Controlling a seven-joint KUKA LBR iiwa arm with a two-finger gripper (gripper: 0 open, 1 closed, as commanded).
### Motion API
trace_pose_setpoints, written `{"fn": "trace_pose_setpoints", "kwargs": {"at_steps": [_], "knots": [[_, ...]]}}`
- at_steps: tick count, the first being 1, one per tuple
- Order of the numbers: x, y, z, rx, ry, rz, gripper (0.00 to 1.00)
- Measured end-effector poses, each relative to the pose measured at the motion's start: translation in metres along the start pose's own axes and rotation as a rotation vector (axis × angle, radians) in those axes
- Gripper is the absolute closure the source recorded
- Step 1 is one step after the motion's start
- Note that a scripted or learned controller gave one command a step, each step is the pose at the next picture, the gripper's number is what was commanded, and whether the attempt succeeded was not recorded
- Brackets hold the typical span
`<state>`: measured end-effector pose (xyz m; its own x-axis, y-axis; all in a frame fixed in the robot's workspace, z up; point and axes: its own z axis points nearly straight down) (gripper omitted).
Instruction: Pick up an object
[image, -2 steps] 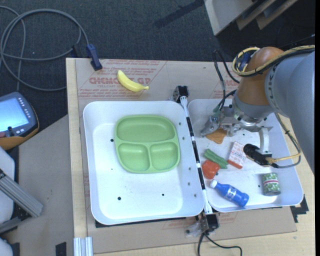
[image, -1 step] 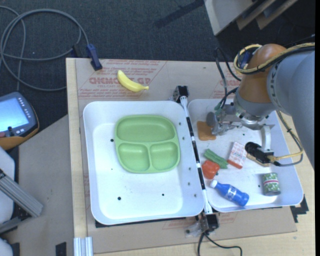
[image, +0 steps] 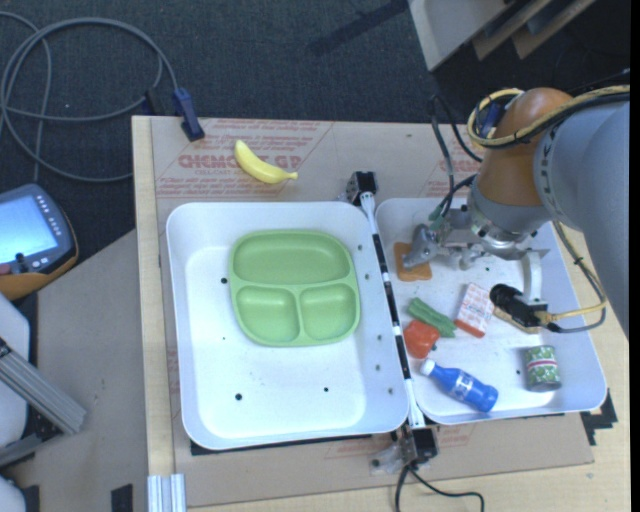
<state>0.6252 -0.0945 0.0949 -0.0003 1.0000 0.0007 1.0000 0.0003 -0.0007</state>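
Observation:
My gripper hangs low over the far left part of the right bin, directly above and beside a flat orange-brown piece. Whether it touches that piece is unclear. Further forward in the same bin lie a green pepper-like object, a red object, a red-and-white packet, a blue bottle with a white cap and a small green can.
The left bin holds a green divided plate. A yellow banana lies on the cardboard behind the bins. Black clips join the bins along the middle wall. The grey arm crosses the right bin's far corner.

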Motion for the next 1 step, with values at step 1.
{"fn": "trace_pose_setpoints", "kwargs": {"at_steps": [1], "knots": [[0.0006, -0.0495, 0.0107, 0.001, 0.000, 0.001, 0.00]]}}
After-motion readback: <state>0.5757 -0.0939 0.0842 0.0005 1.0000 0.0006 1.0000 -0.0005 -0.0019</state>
